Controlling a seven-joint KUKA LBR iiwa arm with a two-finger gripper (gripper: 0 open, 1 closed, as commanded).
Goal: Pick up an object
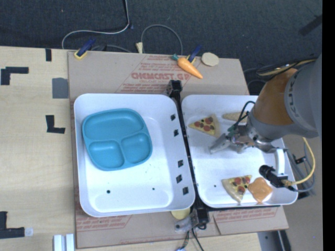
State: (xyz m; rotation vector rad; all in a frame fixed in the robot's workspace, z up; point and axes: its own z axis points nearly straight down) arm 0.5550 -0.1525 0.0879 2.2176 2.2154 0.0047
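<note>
My gripper [213,149] reaches from the right into the middle of the right bin [209,192]. Its grey fingers [220,145] point left as one narrow wedge, shut, with nothing between them. A toy pizza slice [204,125] lies just above and left of the tip, apart from it. A second pizza slice [235,186] lies at the bin's front, touching an orange-tan piece [260,190]. A small beige piece [230,116] lies near the back wall, partly behind the wrist.
The left bin [125,192] holds a blue divided plate [118,138]. A black divider [180,140] runs between the bins. A toy carrot [189,68] and a round beige disc [210,59] lie on the cardboard behind the bins. Cables hang off the arm at right.
</note>
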